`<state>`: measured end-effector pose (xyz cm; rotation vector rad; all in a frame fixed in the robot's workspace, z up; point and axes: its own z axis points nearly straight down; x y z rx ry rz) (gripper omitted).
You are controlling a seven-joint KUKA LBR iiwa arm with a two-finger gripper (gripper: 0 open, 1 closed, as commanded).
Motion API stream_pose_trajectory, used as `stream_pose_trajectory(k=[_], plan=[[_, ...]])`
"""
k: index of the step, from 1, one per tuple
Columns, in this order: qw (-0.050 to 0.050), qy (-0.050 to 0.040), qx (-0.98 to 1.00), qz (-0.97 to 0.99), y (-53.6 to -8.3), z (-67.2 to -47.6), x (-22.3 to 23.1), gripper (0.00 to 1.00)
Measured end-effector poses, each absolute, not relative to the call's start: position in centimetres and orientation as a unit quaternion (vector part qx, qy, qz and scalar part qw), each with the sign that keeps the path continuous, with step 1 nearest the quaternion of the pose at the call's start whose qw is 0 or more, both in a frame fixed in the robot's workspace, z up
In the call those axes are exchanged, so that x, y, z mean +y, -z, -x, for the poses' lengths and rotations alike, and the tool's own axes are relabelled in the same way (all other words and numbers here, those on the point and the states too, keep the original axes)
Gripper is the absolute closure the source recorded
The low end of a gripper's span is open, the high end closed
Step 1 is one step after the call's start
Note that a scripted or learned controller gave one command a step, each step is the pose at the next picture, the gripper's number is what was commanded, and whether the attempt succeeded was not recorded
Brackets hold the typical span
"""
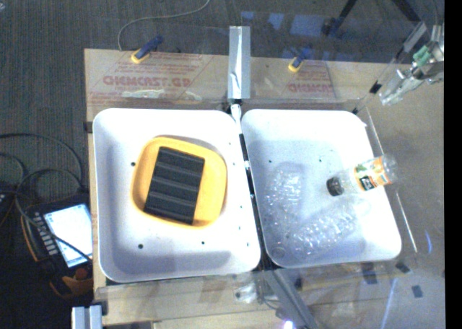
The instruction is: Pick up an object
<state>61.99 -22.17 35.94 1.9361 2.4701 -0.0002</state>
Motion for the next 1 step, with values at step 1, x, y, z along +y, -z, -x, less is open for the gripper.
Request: stream_pose_trajectory(k=[1], plan=[[0.001,0.0002,0.758,-0.652,-33.74,-66.8,-18.11,1.0]])
